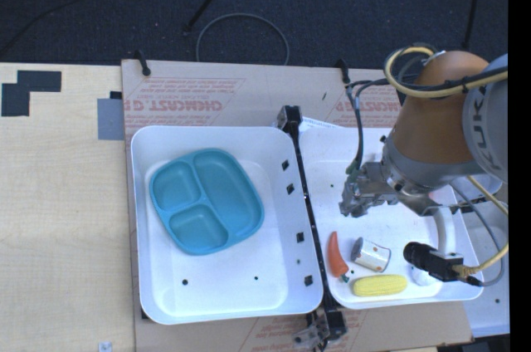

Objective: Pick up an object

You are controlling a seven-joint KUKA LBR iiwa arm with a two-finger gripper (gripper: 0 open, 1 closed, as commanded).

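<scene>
Right bin [332, 155], near end, three candidates:

- Orange carrot-shaped piece [335, 255], against the left wall. We judged it light, stiff plastic, smooth and tapered; best pinched across its thicker middle.
- Small silver can-like item [370, 256], lying on its side just right of the carrot. We judged it light and prone to rolling; best gripped across its round body.
- Yellow corn cob [380, 286], nearest the rim. Likely light with a ribbed surface offering grip; we would take it mid-length.

End effector [358, 198]: it hung above the bin, farther back; whether it was released or clenched we could not tell.

Left bin [158, 292]: blue divided plate [206, 199].
</scene>
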